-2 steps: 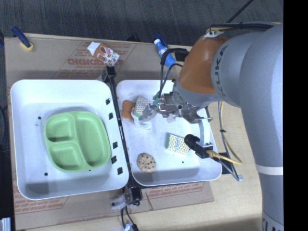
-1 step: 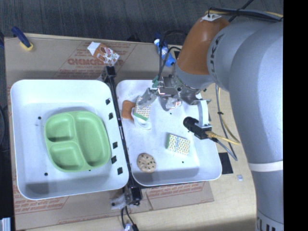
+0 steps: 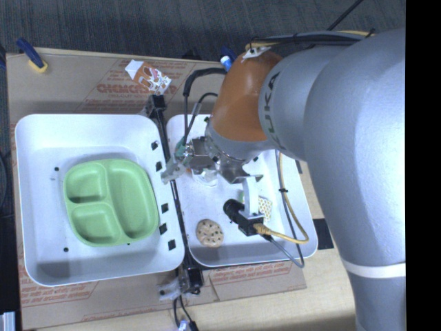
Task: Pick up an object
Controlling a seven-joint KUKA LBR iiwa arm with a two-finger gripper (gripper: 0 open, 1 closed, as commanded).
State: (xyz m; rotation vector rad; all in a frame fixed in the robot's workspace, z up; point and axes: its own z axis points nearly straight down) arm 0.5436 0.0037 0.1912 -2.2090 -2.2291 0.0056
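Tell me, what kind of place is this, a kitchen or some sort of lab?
Most likely a robot test lab, not a kitchen. A big grey arm reaches over two white bins set on cardboard, with cables about. The green divided plate and cookie look like practice items.

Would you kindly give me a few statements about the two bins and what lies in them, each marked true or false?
1. A green divided plate lies in the left bin. True.
2. A cookie lies in the right bin. True.
3. The cookie rests on the green plate. False: it lies on the right bin's floor, apart from the plate.
4. The arm reaches over the left bin. False: it hangs over the right bin.
5. The green plate has one undivided well. False: it has three compartments.
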